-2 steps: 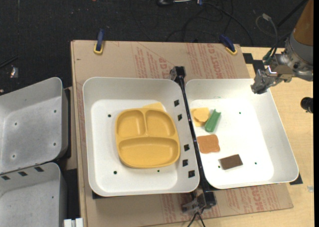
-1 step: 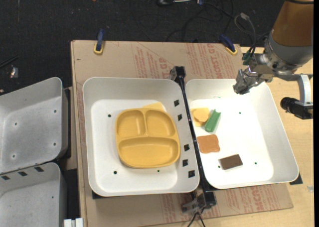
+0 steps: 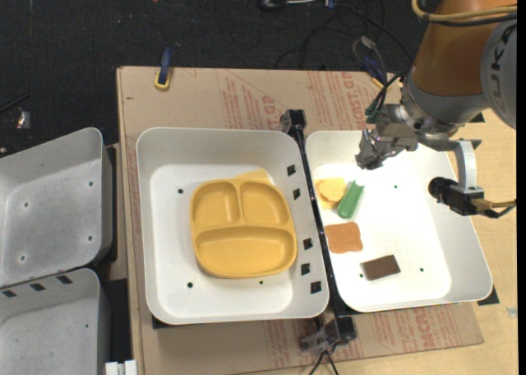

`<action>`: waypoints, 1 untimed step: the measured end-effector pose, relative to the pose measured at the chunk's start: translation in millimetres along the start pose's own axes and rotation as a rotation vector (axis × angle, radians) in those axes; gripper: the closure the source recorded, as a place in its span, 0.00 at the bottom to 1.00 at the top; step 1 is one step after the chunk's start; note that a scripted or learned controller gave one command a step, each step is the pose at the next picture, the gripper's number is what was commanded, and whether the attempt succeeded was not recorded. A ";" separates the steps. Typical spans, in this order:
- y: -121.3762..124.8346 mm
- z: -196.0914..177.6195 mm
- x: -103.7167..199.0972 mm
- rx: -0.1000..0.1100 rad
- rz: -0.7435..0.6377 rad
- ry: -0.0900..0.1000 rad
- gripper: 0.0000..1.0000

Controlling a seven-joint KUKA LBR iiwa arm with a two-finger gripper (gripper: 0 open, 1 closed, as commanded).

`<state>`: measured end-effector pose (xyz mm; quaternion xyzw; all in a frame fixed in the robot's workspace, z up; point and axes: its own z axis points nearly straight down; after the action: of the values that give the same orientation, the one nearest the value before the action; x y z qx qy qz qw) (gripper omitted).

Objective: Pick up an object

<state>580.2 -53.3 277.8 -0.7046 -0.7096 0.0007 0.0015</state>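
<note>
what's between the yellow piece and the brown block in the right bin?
In the camera view, the orange piece lies between the yellow piece and the brown block.

Red lettering (mirrored, unreadable) marks the cardboard sheet [image 3: 246, 98].

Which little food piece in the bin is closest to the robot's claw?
The green piece. It lies just below the gripper, beside the yellow piece; the orange and brown pieces lie farther down.

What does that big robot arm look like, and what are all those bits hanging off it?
The arm is bulky and rounded: a glossy orange band above a grey wrist section, with dark lettering partly visible on the grey casing. Thin cables, some green, run along the wrist. The gripper is a small, dark metal assembly.
</note>
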 end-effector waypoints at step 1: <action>-2.4 18.4 48.6 -0.001 0.000 0.000 1.00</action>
<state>577.4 -4.6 259.4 -0.7046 -0.7096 0.0005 0.0011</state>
